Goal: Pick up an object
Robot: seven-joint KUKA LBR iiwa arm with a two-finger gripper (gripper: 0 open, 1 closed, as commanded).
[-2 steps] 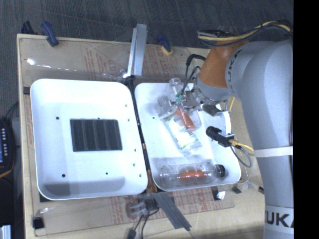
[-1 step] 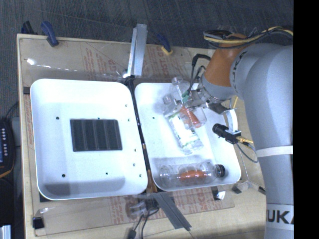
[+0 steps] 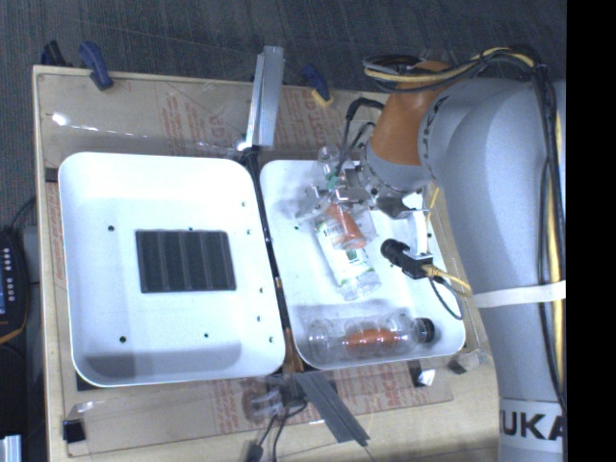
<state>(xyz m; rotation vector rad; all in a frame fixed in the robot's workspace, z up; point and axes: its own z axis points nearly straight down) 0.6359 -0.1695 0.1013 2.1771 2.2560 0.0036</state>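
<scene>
This looks like a robot lab. A big grey robot arm (image 3: 500, 191) with loose cables (image 3: 438, 277) reaches over a wooden desk (image 3: 385, 393), where two white bins (image 3: 87, 191) sit side by side. Blue clamps (image 3: 96, 65) grip the desk's far edge.

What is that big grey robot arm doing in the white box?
The grey arm reaches in from the right, and its gripper is down in the right bin, at the top end of a clear bottle with an orange label. Another clear bottle lies along the bin's near edge. The left bin has a dark ribbed panel in its floor. Nothing looks lifted yet.
</scene>
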